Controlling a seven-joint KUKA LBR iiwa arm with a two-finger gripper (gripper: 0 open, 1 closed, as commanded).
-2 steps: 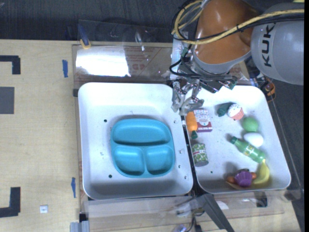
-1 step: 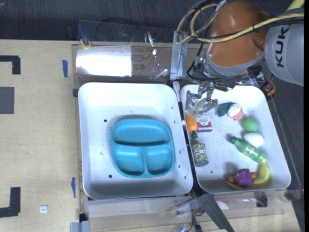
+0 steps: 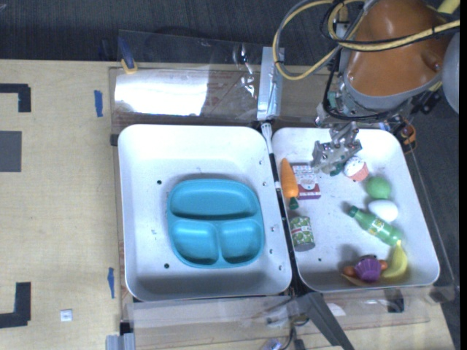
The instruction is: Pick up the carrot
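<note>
— Where is the carrot (image 3: 290, 179), and how does it lie?

— In the right bin (image 3: 419, 195), hard against that bin's left wall, close to the divider between the two bins. Its long axis runs roughly up and down the picture, tilted a little. Which end is the tip I cannot tell (it is small and a bit blurred). Its lower end touches a small red and white carton (image 3: 306, 181) lying just to its right.

— And the gripper?

— The gripper (image 3: 335, 154) hangs over the upper middle of the right bin, up and to the right of the carrot and apart from it. Nothing sits between its fingers; whether they are spread or pressed together I cannot tell from this angle.

— What else is in that bin?

— Below the carrot, a small green-labelled can (image 3: 300, 232) standing near the left wall. Toward the right: a little red and white round thing (image 3: 356, 169) beside the gripper, a green ball-like fruit (image 3: 378, 188), a white egg (image 3: 384, 211) just under it, a green bottle (image 3: 373, 223) lying slantwise, and in the lower corner a banana (image 3: 398, 261) next to a purple grape-like bunch (image 3: 369, 267).

— The left bin (image 3: 139, 195)?

— It holds a blue divided tray (image 3: 216, 221), three compartments, with nothing in them.
</note>
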